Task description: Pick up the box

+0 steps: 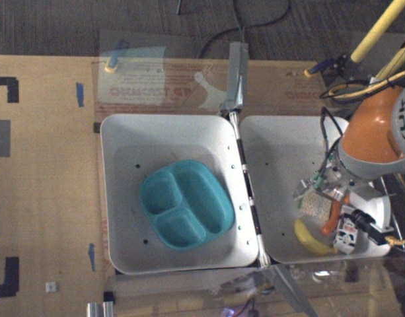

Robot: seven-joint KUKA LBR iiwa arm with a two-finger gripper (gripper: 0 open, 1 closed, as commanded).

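Two white bins (116,177) on wooden bench (43,197)

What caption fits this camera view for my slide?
KUKA arm reaches over the right bin above a banana, speckled item and small box; teal divided plate in left bin.

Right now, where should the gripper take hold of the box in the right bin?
Probably from above, across the narrow sides of the small white box, which lies tilted near the bin's front right corner. The banana is left of it and an orange item touches its upper end.
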